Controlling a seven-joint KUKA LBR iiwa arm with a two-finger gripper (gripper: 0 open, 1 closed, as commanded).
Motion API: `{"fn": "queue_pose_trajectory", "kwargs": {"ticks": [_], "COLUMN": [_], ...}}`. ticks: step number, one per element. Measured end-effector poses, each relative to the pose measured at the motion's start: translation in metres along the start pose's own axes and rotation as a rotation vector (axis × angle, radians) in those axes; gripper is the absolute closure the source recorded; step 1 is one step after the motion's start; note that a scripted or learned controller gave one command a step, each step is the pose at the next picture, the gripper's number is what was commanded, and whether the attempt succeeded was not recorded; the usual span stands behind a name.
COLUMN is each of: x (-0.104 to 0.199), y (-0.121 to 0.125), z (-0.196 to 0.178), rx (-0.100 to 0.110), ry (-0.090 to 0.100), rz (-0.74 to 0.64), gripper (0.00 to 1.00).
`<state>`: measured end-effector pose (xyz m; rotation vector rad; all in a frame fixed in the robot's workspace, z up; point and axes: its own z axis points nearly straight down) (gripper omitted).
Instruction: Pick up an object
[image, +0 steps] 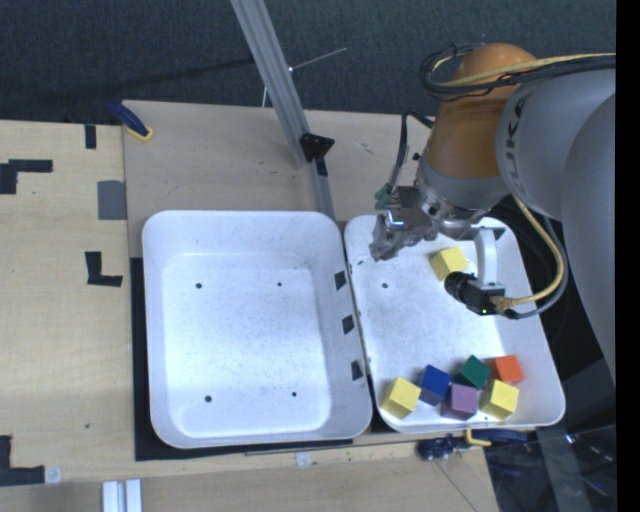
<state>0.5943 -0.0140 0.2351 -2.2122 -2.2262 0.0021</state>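
Note:
My gripper (384, 245) hangs over the far left corner of the right bin (420, 320), below the orange band of the arm. Nothing shows between its fingers. A yellow block (449, 263) lies just to its right on the bin floor. Along the near edge of the same bin sit a yellow block (402, 397), a blue block (435, 383), a purple block (463, 400), a green block (474, 372), an orange block (508, 369) and another yellow block (502, 399).
The left bin (245, 325) stands beside the right one, sharing a raised rim. A slanted metal pole (285, 90) rises behind the bins. The arm's body and cables (520, 290) cover the far right of the right bin.

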Motion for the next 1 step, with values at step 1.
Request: {"fn": "queue_pose_trajectory", "kwargs": {"ticks": [1], "x": [0.0570], "y": [0.0094], "z": [-0.0078], "rx": [-0.002], "ry": [0.001], "rz": [-0.001], "gripper": [1.00]}}
